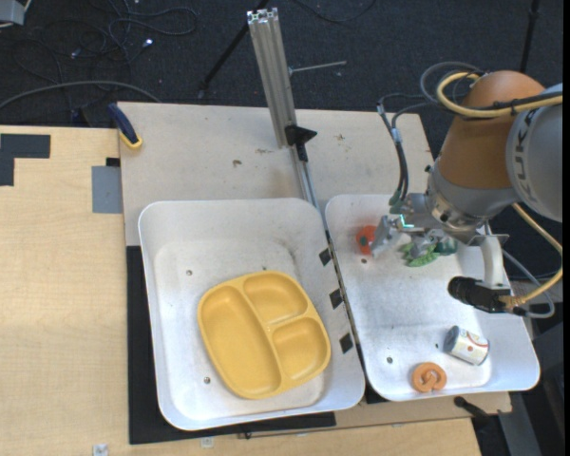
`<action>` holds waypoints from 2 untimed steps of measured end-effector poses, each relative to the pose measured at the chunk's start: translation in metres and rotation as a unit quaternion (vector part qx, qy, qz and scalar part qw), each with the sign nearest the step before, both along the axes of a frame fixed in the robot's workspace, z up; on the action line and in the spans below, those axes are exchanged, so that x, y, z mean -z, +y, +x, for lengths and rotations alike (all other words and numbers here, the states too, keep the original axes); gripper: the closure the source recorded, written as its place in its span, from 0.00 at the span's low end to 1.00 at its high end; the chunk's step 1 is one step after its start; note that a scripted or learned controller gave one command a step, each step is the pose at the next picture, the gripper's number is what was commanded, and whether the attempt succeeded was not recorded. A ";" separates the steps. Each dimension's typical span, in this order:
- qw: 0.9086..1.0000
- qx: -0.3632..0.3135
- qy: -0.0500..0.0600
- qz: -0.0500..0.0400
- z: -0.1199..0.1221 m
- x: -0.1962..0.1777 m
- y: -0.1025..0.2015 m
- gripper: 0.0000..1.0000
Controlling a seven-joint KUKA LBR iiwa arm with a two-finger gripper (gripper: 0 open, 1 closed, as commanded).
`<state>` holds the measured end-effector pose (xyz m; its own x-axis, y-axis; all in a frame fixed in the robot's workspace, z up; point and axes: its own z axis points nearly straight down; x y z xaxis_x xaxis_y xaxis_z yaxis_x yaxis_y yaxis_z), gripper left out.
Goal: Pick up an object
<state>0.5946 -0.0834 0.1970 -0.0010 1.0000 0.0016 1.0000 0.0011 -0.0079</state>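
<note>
Item 1: yellow divided plate [264, 333], left bin [161, 255], well left of the gripper [406, 236].
Item 2: small red object [366, 238], right bin [380, 350], just left of the gripper.
Item 3: green object [427, 249], directly at the gripper; contact cannot be told, nor the grip state.
Item 4: orange ring [427, 377] and white cylinder [467, 346], nearer the camera than the gripper.
Advice: centre over one object, avoid nudging its neighbour.
Pose: the arm reaches in from the right, wrist low over the far end of the right bin.
</note>
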 end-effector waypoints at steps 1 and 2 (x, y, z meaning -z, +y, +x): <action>1.000 0.000 -0.002 0.000 0.001 -0.002 0.000 0.00; 1.000 0.001 0.000 -0.001 0.008 0.052 -0.005 0.00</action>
